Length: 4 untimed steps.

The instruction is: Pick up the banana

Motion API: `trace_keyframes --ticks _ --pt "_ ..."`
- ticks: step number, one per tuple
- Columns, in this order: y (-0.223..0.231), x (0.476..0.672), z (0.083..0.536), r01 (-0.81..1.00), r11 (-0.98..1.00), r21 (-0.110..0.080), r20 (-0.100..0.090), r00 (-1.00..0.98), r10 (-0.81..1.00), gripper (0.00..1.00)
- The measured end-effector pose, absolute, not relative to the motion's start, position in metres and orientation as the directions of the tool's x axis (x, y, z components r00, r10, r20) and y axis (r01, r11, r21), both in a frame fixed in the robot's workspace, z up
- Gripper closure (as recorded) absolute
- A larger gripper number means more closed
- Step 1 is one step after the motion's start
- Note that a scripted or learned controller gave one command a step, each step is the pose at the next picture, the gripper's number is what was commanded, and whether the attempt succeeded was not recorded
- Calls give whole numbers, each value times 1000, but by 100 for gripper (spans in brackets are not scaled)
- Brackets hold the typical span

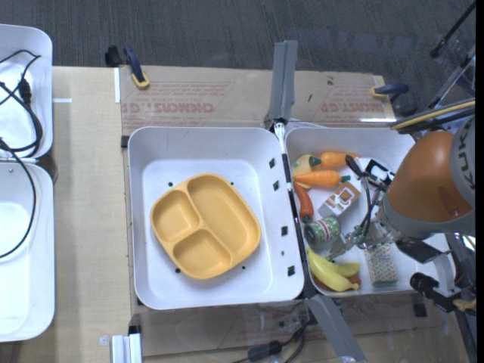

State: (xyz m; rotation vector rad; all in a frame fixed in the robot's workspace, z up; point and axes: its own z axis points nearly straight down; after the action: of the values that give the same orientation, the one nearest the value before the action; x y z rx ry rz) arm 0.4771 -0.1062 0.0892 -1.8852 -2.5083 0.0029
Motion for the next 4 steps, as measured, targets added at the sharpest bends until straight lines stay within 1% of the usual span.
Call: trace_keyframes --ticks 1,2,3,4 --pt "-39 478 189 936 352 -4 1 -352 936 0" --pt "-101 477 117 912 410 -5 3 -410 912 0" --pt "-133 481 96 900 436 6 1 -436 900 0" --pt "-148 478 113 932 361 -2 2 -361 932 0"
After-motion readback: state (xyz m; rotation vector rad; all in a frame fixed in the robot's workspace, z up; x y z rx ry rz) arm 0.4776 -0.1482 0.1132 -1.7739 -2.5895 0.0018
